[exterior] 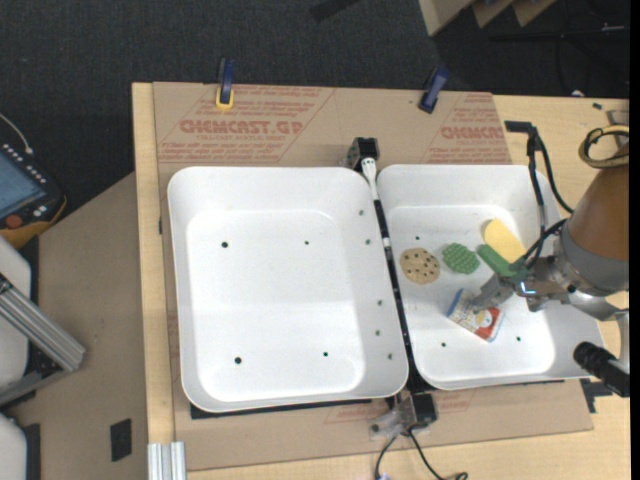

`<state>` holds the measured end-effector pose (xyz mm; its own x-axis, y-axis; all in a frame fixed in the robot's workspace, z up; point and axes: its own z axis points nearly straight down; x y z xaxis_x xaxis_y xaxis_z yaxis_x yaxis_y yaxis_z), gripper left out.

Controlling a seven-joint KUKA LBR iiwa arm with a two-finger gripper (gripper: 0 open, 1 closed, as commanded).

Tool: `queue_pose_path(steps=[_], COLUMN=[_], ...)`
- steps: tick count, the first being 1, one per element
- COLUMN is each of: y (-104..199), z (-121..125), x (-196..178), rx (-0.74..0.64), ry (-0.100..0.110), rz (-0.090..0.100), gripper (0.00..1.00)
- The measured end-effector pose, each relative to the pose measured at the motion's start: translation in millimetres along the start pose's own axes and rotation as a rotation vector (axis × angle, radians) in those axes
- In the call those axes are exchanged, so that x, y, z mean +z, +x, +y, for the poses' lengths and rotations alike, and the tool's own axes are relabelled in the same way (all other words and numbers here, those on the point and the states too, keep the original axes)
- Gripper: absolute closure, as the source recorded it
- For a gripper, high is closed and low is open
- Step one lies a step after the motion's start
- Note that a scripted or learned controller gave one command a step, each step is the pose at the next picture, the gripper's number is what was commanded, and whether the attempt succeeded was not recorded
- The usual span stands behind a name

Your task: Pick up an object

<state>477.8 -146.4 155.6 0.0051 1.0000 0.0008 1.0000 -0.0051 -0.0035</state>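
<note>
One fixed camera looks down at a slant from above the bench (300,108), far enough back to take in both white bins. Relative to the left bin (190,268), the right bin (440,183) sits alongside, and the arm (605,228) enters beyond it.

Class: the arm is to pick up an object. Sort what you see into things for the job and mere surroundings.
For the job:
gripper
round speckled cookie
green ridged piece
yellow block
red-and-white packet

Surroundings:
left white bin
blue clamps
brown board

A brown cardboard-covered bench (300,113) stands on dark carpet (120,28), evenly lit.
</note>
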Motion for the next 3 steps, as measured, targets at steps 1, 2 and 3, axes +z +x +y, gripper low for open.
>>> queue_pose_path(steps=[1,2,3], y=[9,8,167], z=[46,45,58], x=[74,60,-109], rx=[-0.006,-0.004,-0.024], ry=[-0.005,-0.006,-0.024], rz=[-0.001,-0.002,0.006], gripper=[0.00,1.00,1.00])
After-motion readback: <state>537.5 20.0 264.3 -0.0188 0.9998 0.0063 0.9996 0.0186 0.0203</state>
